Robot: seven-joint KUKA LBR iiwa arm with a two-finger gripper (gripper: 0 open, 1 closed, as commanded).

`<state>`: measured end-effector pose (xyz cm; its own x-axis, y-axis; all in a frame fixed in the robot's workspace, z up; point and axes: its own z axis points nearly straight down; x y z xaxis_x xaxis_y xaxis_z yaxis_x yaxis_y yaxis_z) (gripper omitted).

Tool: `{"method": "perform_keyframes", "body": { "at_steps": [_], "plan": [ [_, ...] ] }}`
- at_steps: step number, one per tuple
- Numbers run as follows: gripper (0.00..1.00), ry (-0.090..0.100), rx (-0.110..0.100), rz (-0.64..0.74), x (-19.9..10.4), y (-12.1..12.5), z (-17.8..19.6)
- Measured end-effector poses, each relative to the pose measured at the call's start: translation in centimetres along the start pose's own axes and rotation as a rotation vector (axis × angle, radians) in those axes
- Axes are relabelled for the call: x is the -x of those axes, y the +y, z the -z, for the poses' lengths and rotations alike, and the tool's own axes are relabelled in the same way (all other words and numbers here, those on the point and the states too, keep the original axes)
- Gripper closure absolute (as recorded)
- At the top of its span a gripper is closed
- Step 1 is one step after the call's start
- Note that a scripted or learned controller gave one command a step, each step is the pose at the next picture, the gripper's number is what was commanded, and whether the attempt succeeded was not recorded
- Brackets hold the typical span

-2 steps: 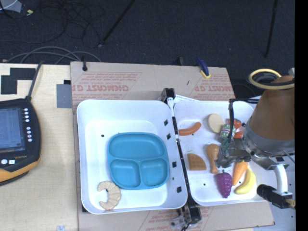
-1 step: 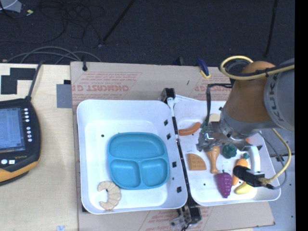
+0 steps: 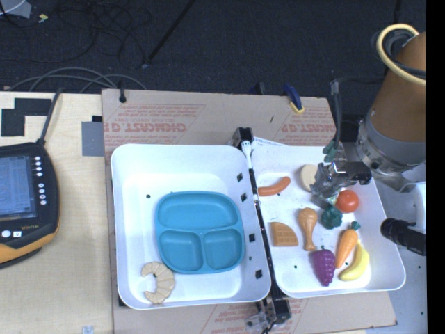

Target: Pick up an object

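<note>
Cardboard lines the tabletop (image 3: 208, 117) under two white bins, with a tablet-like pendant (image 3: 24, 193) off to the left. Low in the right bin (image 3: 393, 277), the gripper (image 3: 332, 181) sits among crowded toy food, and whether it is released or clenched on anything I cannot tell (the metal blurs into the items beneath it).

The risk is the crowding. The tomato (image 3: 347, 201), a dark green piece (image 3: 331, 218) and a pale round item (image 3: 309, 177) all lie just beside the gripper, so a closing grasp could nudge one aside, catch two at once, or pinch an edge that slips on lifting.

Also in the right bin lie a sausage (image 3: 273, 186), a waffle (image 3: 284, 234), a drumstick (image 3: 308, 225), grapes (image 3: 322, 265), a carrot (image 3: 346, 246) and a banana (image 3: 357, 264). The left bin (image 3: 132, 179) holds a blue divided plate (image 3: 199, 229) and a croissant (image 3: 158, 281) near its front corner.
</note>
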<state>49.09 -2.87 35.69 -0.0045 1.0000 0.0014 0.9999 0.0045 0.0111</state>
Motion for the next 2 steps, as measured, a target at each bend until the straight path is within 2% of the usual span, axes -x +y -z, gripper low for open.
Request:
{"method": "perform_keyframes", "body": {
  "at_steps": [1, 2],
  "plan": [
    [1.0, -0.002, -0.023, -0.006, 2.5, 6.5, -12.7],
    [1.0, 0.0, -0.006, 0.0, -1.0, 6.7, -4.2]
  ]
}}
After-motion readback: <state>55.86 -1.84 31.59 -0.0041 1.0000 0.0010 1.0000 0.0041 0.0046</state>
